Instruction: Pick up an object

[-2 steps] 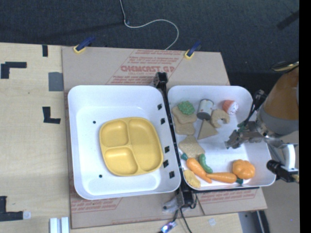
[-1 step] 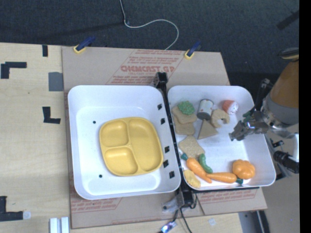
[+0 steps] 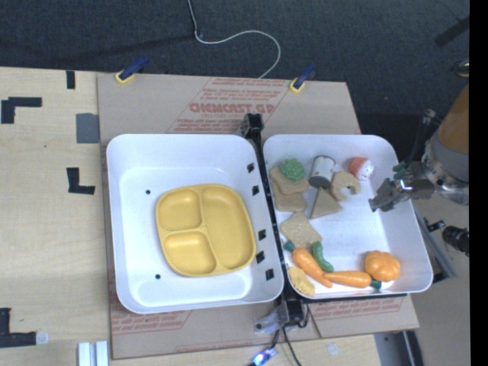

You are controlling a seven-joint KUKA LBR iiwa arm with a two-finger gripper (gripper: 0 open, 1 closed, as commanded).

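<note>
The right bin (image 3: 381, 227) holds several toy foods. A green broccoli piece (image 3: 292, 169) lies on tan bread slices (image 3: 288, 193); a knife (image 3: 319, 175) sits beside them. A small bun (image 3: 346, 184) and a red-and-white piece (image 3: 360, 167) rest near the back. Two carrots (image 3: 310, 264) (image 3: 349, 278), a green pepper (image 3: 322, 256), an orange pumpkin (image 3: 382, 266) and a yellow piece (image 3: 302, 282) line the front. My gripper (image 3: 385, 197) hovers at the bin's right rim, with nothing seen between its fingers.
The left bin (image 3: 130, 204) carries a yellow divided plate (image 3: 204, 229). A black clip row (image 3: 261, 204) joins the two bins. Cardboard (image 3: 229, 105) lies under both, with a white cable (image 3: 236, 36) behind.
</note>
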